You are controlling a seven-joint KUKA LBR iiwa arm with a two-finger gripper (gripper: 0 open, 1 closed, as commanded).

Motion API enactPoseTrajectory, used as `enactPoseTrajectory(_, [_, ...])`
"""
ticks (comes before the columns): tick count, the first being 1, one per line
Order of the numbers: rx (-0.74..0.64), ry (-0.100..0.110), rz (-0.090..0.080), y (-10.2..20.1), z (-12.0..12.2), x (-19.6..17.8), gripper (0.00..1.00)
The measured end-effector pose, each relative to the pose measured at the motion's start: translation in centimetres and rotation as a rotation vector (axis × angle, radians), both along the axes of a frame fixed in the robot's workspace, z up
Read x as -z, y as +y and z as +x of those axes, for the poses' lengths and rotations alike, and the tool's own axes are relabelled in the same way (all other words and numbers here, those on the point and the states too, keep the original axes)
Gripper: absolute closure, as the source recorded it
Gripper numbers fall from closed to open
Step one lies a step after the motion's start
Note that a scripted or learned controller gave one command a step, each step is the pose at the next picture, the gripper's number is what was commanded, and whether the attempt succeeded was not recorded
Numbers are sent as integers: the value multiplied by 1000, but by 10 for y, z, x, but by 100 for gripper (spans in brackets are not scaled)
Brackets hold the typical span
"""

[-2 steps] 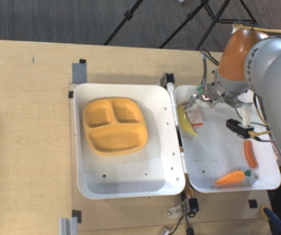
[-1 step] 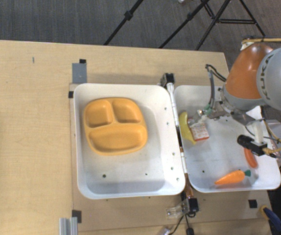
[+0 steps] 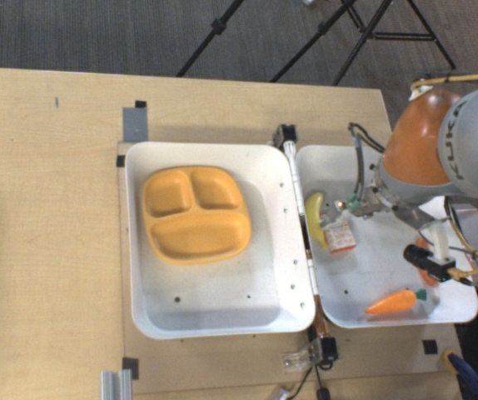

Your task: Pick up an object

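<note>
Now gripper [image 3: 345,215] sits in rt bin [image 3: 464,311] over small carton [image 3: 340,237] by banana [image 3: 314,215]; jaw state unclear.

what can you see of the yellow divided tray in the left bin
The yellow divided tray lies flat, face up, in the upper left part of the left bin. It is a rounded, shiny piece that looks like plastic, orange-yellow, with three compartments: two smaller ones along the top and one wide one below, split by raised ridges. All three hold nothing. It rests on the bin floor, apart from the walls, and nothing else touches it.
</note>
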State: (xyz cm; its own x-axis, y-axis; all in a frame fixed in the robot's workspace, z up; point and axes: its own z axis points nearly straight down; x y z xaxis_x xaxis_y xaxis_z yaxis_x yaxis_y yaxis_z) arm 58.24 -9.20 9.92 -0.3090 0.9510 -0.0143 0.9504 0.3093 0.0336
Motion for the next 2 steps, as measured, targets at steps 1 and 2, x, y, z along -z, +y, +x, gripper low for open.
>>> enactPoseTrajectory(1, [-95, -2, -5, 2, -11, 0, 0])
enactPoseTrajectory(2, [-181, -1, -5, -2, -24, 1, 0])
